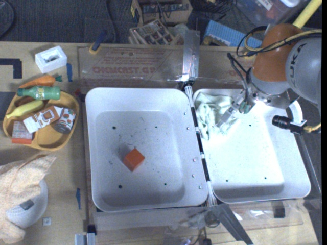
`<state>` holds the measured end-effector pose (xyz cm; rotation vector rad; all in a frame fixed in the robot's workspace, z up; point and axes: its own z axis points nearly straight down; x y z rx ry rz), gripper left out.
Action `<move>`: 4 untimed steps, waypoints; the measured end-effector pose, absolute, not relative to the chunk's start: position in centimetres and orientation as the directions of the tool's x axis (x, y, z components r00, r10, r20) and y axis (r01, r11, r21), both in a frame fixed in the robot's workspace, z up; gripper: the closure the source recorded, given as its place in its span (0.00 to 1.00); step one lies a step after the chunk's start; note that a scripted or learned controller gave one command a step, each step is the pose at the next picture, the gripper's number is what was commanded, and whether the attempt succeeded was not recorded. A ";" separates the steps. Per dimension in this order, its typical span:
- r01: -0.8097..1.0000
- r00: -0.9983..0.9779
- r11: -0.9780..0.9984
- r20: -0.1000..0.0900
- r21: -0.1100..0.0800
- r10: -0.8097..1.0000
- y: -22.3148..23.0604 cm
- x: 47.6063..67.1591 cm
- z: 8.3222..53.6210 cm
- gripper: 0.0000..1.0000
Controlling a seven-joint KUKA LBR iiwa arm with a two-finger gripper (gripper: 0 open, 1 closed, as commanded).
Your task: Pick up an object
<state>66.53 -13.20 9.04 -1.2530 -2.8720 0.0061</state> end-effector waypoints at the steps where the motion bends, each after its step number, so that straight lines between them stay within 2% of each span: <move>1: 0.710 -0.704 0.704 -0.008 -0.001 0.710 -10.8 65.9 9.1 0.00; 2: 0.800 -0.600 0.600 0.002 -0.001 0.800 -10.9 66.3 9.0 0.00; 3: 0.800 -0.599 0.599 -0.007 0.010 0.801 -10.9 66.7 10.3 1.00; 4: 0.895 -0.446 0.446 -0.005 0.004 0.895 -6.0 66.8 18.7 1.00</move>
